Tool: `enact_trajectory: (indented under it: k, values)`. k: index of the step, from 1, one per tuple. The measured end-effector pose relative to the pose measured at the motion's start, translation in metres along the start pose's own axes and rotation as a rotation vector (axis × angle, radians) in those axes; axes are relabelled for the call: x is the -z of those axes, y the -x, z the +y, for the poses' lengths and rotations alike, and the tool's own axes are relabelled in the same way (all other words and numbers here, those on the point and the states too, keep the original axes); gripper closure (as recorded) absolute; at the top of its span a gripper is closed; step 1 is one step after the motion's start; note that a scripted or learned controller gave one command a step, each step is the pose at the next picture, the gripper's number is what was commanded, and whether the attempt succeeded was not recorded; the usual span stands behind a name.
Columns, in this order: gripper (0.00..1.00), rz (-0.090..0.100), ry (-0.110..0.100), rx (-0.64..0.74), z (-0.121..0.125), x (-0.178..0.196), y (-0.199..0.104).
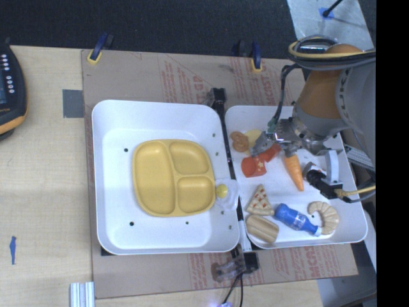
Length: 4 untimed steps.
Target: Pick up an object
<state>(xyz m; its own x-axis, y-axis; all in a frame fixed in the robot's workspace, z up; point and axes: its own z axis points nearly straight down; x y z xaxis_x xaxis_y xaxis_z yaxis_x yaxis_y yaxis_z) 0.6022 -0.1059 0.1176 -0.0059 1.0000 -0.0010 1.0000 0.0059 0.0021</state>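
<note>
1. Reaching in from the right and hanging low over the upper left part of the right bin point(355, 234), with the gripper point(270, 147) sitting just above the toy food there.
2. Leaving the jaws' state unjudged: from this slant, cannot tell whether spread or pressed together, and nothing seen pinched between them.
3. Taking the red toy piece point(254, 166) as the likeliest target: lying on the bin floor just below and to the view's left of the gripper, its long axis slanting up to the right, so that its upper end is reaching under the tool.
4. Needing, by this reading, only a short shift down-left along that axis to centre over it.
5. Noting the carrot point(293, 171) lying just to the right, pointing down-right, close enough to be bumped.
</note>
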Motion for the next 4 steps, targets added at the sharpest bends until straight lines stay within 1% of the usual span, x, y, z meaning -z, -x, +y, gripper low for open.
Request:
enact_trajectory:
  k: [1,2,3,4]
  values:
    - [0.0,0.003,-0.004,0.002,0.057,-0.023,-0.011]
    - [0.0,-0.002,-0.003,-0.006,0.043,0.001,0.025]
    - [0.0,-0.002,0.007,0.0,0.031,-0.02,-0.013]
    - [0.0,-0.004,0.011,-0.001,0.058,0.103,0.016]
